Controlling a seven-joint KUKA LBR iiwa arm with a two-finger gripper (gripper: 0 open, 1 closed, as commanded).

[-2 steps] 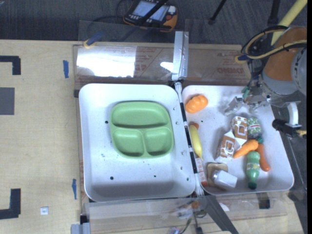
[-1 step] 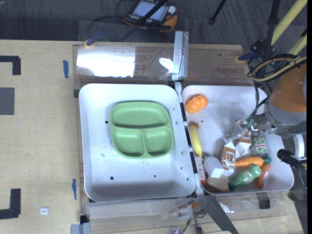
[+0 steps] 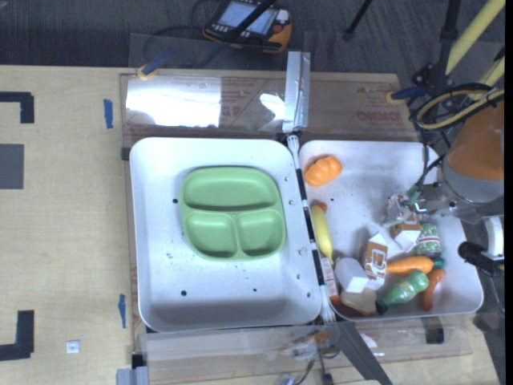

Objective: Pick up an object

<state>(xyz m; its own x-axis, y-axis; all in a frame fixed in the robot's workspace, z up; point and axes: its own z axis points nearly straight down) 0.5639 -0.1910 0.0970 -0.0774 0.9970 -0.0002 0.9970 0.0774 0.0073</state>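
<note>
I see the pickable things gathered in the right bin point(image 3: 377, 155). A small orange pumpkin point(image 3: 322, 170) sits alone near its upper left corner. A yellow banana point(image 3: 322, 231) lies lengthwise along the left wall. Toward the lower right there's a heap: a small carton point(image 3: 374, 259) standing tilted, an orange carrot point(image 3: 409, 265) lying across, a green bottle point(image 3: 403, 289) on its side just below it, and a white cup point(image 3: 349, 271) beside the carton.

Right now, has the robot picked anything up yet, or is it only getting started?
Nothing looks picked up yet. The gripper is low in the right bin, beside the pile holding the carrot and green bottle. I see nothing between its fingers, so grabbing and lifting remain.
</note>
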